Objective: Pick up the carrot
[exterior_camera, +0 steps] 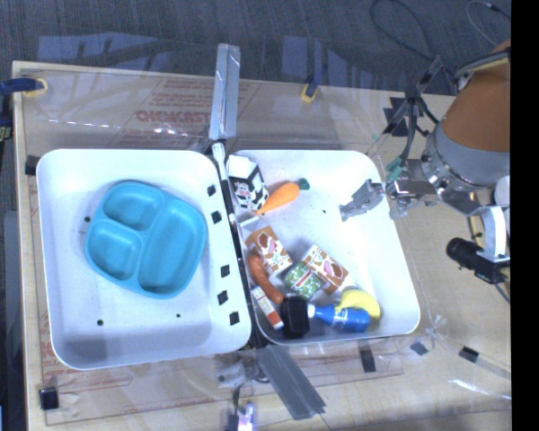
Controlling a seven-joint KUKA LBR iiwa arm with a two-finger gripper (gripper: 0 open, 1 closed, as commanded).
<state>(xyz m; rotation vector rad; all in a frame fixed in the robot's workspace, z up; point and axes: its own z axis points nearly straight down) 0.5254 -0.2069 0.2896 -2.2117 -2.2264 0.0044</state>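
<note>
An orange carrot (279, 196) with a small green top lies at the upper left of the right bin (341, 173), leaning against a black-and-white carton (246, 188). My gripper (359, 199) hangs over the bin's right side, to the right of the carrot and apart from it. Nothing sits between its fingers.
The right bin's lower half holds several toys: two printed cartons (268, 249), (323, 268), a sausage (263, 281), a banana (359, 304), a blue-and-black bottle (316, 316). A blue divided plate (146, 238) lies in the left bin (63, 312).
</note>
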